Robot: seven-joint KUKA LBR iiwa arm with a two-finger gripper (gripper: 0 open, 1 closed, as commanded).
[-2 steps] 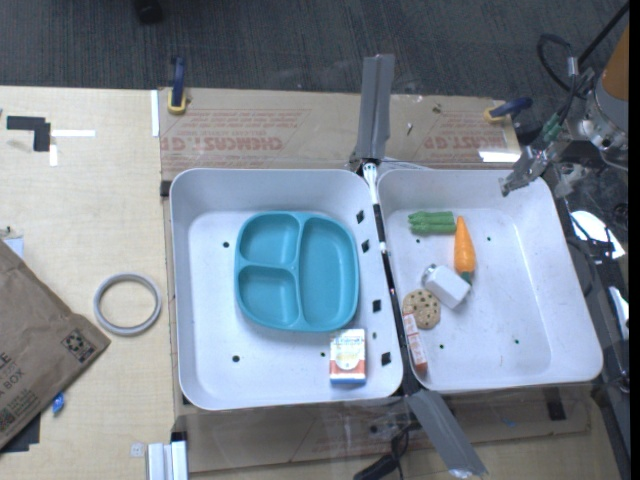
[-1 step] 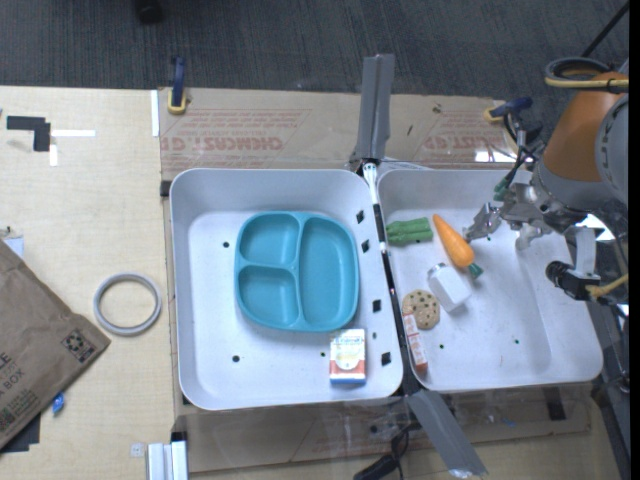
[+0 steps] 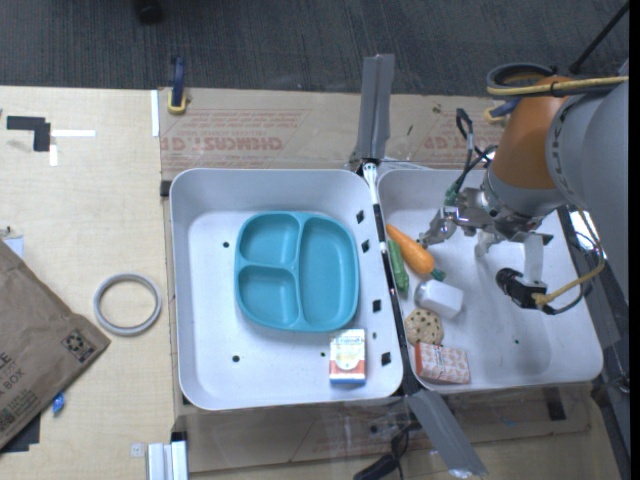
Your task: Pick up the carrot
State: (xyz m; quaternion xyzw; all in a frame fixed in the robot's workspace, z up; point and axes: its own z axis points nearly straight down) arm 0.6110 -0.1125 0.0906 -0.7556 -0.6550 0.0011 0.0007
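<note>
against the left wall of the right bin (image 3: 560,373), the carrot (image 3: 411,249) is lying ungrasped while the hand (image 3: 470,230) is hovering beside it, its opening unclear.

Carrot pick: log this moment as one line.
task: pick carrot | carrot: right bin, left edge, not held | gripper: just right of carrot | left bin: blue plate

A robotics lab: two white bins (image 3: 190,298) on a plywood counter (image 3: 80,218), cardboard sheeting (image 3: 260,128), dark carpet (image 3: 300,18).
</note>
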